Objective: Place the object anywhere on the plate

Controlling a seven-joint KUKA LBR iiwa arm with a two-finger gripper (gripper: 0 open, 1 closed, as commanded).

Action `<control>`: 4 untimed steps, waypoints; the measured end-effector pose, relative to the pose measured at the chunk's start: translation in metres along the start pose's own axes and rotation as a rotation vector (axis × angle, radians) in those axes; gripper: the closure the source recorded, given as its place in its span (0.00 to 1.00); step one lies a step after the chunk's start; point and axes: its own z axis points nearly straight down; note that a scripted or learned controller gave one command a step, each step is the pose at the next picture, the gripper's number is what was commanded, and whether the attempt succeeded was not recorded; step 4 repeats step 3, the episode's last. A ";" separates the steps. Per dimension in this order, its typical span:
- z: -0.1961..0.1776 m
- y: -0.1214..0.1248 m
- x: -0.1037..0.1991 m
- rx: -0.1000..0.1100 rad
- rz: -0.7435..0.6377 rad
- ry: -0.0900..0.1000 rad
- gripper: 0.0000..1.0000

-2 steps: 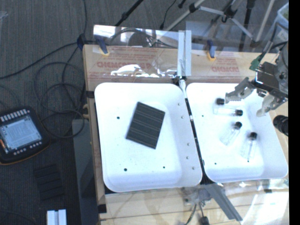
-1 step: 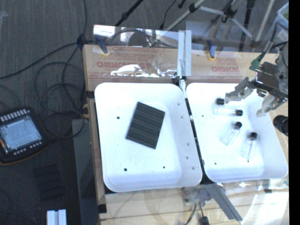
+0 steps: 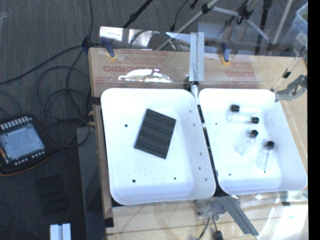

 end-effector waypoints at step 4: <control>0.096 -0.007 0.009 0.005 0.640 0.000 0.00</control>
